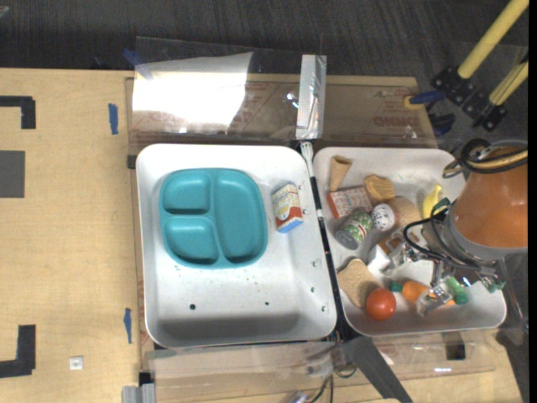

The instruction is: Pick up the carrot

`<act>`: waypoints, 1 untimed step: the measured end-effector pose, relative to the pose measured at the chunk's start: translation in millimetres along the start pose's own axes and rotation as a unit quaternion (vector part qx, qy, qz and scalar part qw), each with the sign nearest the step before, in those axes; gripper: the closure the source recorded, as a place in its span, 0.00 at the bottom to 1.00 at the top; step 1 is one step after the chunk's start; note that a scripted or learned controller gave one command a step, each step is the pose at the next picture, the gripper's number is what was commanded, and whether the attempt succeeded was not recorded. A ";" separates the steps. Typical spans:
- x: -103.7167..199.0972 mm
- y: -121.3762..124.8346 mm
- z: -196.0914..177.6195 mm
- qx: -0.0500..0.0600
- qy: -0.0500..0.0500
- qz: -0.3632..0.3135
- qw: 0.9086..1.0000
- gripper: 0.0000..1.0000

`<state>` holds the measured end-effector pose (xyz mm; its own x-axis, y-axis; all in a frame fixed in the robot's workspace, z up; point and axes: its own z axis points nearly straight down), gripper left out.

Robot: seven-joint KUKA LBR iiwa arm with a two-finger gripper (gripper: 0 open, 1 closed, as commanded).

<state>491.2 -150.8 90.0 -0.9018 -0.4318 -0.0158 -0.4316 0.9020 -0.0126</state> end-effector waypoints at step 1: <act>15.6 -39.5 -26.4 -0.005 0.004 -0.051 0.999 0.00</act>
<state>493.7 -193.1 116.7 -0.8534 -0.5211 -0.0063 -0.5211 0.8535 -0.0044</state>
